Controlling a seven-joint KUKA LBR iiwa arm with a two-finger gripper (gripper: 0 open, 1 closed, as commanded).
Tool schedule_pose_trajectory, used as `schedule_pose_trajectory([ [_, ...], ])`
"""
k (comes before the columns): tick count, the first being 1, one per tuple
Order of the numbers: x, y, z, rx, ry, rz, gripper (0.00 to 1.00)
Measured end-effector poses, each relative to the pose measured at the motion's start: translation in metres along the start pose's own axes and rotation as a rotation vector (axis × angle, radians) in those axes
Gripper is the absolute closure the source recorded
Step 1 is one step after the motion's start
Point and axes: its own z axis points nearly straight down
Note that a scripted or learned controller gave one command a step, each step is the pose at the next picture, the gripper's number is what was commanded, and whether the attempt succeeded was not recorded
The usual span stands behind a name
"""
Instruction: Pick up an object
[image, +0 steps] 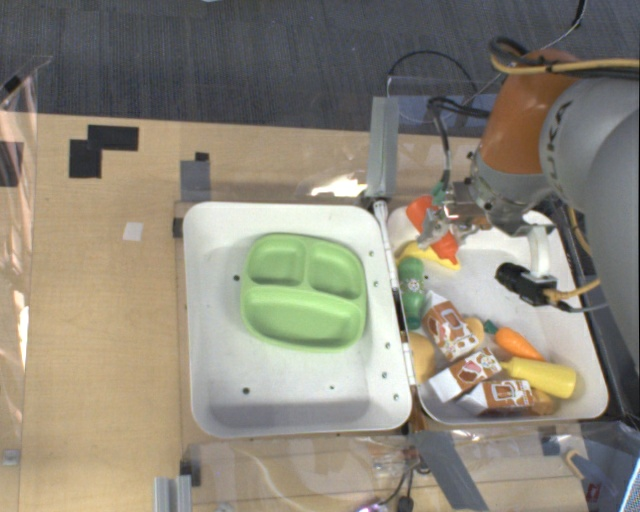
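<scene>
My gripper (443, 226) hangs low over the far left corner of the right bin (590, 400). An orange-red toy (419, 211) lies right against it, with more orange (447, 249) and a yellow piece (428, 254) just below. The gripper body covers part of these. Nearer in the same bin lie a green toy (411, 273), brown printed packets (451, 331) (470, 368), a carrot (518, 343) and a yellow bottle (546, 378).
The left bin (215, 390) holds a green divided plate (302, 291). A raised divider (393, 300) separates the two bins. The grey arm with its orange band (520, 120) and cables (530, 285) crosses the right bin's far right side.
</scene>
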Motion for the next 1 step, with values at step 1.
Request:
schedule_pose_trajectory([
  [1, -0.027, -0.0423, -0.0092, 0.003, -0.001, 0.226, 1.0],
])
